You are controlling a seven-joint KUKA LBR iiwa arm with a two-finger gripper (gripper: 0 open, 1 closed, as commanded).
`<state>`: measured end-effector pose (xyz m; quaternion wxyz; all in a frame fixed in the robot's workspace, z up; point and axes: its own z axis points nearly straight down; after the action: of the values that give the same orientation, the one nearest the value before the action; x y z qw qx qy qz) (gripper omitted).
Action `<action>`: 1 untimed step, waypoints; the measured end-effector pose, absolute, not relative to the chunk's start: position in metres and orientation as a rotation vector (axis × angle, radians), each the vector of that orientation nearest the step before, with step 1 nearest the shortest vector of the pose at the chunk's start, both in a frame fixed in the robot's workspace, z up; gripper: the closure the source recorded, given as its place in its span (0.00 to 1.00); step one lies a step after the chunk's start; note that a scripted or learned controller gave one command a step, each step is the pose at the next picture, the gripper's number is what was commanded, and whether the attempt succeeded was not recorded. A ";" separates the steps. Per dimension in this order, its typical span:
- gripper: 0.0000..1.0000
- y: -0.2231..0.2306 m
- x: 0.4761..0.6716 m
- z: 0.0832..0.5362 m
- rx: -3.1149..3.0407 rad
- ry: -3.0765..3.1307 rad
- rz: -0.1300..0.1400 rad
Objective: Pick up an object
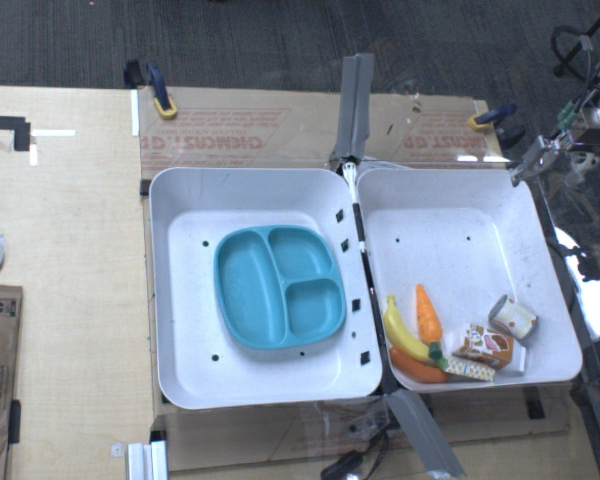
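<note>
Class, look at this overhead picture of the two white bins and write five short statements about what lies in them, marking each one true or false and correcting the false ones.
1. The turquoise plastic divided plate lies in the left white bin. True.
2. The yellow toy banana lies on the divided plate. False: it lies in the right white bin, near the front edge.
3. The orange toy carrot lies right beside the banana. True.
4. The divided plate has two compartments. False: it has three.
5. The small printed snack packet sits at the far back corner of the right bin. False: it sits at the front, among the other objects.
</note>
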<state>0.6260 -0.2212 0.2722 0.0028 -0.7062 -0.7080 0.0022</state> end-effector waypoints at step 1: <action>0.00 -0.180 0.519 0.088 -2.577 -1.787 0.008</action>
<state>0.5190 -0.1802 0.0878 0.0027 -0.8218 -0.5698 0.0027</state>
